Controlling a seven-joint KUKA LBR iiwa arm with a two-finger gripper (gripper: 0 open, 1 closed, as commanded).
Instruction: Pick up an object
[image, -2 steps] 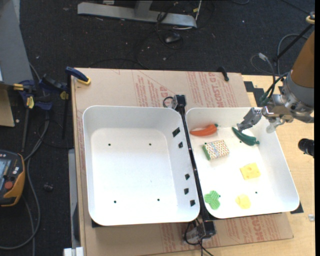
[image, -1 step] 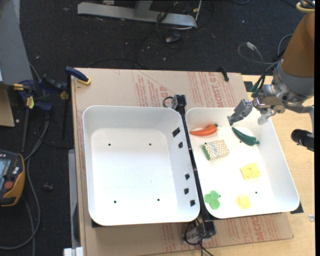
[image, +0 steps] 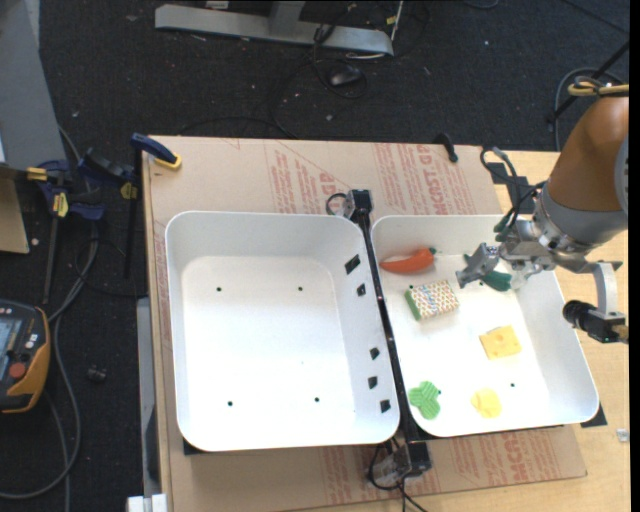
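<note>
The grey arm with its orange band (image: 592, 150) reaches in over the right-hand shallow white plastic bin (image: 560, 345), and its two-finger metal gripper (image: 484, 270) hangs above the far part of that bin. A small dark teal object (image: 497, 283) sits right at the fingertips; whether the fingers clasp it or merely stand over it cannot be told, and how far the jaws are parted cannot be told either.

Taking the right-hand bin as the landmark, the rest of the loose things lie inside it. An orange carrot-shaped toy with a green tip (image: 408, 262) rests near the bin's far left corner, close to the wall shared with the neighbouring bin. Just nearer the camera than the carrot lies a small block with a multicoloured speckled pattern (image: 433, 299), tilted, a little to the left of the gripper. Toward the bin's middle right is a yellow wedge like a piece of cheese with holes (image: 500, 343). Along the bin's near side sit a green leafy-looking toy (image: 426, 399), close to the left wall, and a pale yellow lumpy toy (image: 486, 403) beside it to the right, apart from it.

The left-hand shallow white bin (image: 200, 240) touches the right-hand bin along a dark divider strip (image: 378, 330), and both rest on a brown cardboard-covered bench (image: 260, 170).
</note>
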